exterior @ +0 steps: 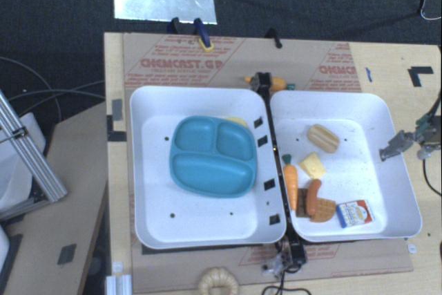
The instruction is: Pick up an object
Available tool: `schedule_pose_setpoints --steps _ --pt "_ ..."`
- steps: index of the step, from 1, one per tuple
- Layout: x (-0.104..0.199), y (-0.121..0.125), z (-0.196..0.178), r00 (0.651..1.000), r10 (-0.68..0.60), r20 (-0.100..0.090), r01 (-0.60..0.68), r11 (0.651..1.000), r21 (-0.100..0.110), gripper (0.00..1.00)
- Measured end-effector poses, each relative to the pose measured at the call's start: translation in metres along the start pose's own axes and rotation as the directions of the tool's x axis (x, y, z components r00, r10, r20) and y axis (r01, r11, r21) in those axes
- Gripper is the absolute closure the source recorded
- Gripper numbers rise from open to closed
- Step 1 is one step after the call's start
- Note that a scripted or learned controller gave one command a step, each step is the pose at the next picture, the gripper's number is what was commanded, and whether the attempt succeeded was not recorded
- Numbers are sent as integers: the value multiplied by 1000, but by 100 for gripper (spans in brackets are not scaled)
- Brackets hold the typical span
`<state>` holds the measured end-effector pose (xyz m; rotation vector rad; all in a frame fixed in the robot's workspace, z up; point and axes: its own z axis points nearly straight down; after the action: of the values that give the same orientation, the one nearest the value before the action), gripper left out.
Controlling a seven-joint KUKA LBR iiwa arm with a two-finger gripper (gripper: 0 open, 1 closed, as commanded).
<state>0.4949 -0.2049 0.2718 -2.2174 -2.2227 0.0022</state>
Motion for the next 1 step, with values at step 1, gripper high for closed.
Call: schedule_pose_setpoints --steps 1 --pt "0 1 -2 1000 -1 1 1 1000 -4 0"
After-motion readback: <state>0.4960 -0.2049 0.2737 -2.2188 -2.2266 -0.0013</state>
